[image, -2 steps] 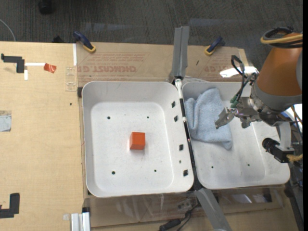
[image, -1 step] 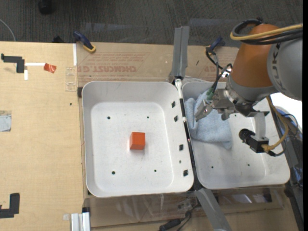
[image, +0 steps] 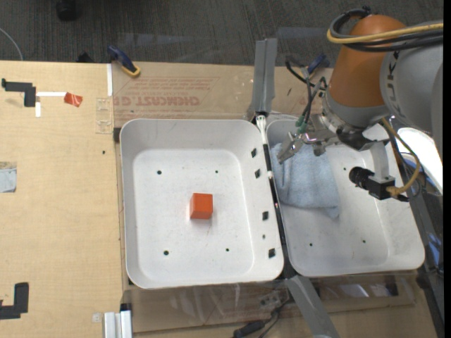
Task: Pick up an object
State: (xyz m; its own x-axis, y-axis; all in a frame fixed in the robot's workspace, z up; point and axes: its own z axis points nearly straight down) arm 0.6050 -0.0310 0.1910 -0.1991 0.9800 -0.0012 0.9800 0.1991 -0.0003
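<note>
An orange-red cube (image: 201, 206) lies near the middle of the left bin (image: 141, 259). A pale blue-grey cloth (image: 310, 185) lies crumpled in the left half of the right bin (image: 380, 252). My gripper (image: 299, 145) hangs low over the cloth's upper edge, close to the right bin's back-left corner. The wrist and cables above it hide part of the cloth's top. Nothing can be seen held in the gripper.
The divider (image: 271, 189) between the two bins runs just left of the gripper. The arm's orange band (image: 363, 62) and grey body cover the right bin's back right. A black cable plug (image: 366, 179) hangs over the right bin. Cardboard (image: 56, 189) lies left of the bins.
</note>
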